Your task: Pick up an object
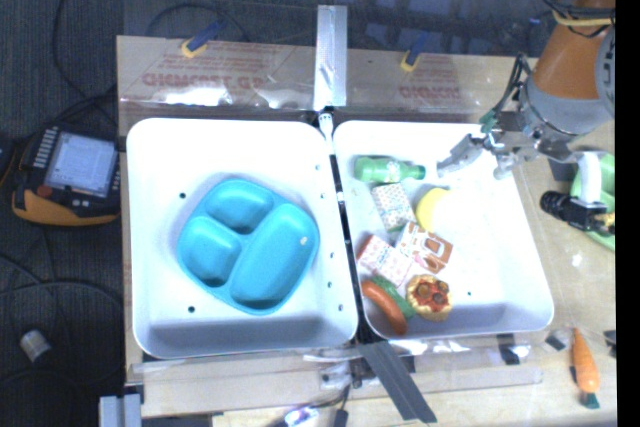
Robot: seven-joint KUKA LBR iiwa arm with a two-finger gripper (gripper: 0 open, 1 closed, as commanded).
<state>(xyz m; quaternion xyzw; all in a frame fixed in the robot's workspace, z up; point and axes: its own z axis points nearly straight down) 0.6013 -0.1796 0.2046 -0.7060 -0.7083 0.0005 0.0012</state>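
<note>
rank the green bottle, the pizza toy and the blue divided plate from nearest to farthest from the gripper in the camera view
Measured from the gripper at the right bin's far edge:
1. green bottle, just to its left in the right bin's far corner.
2. pizza toy, at the right bin's near edge.
3. blue divided plate, over in the left bin.

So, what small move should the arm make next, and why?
Probably lower toward the green bottle. The gripper hovers above the right bin, just right of that bottle, with nothing seen between its fingers.
</note>
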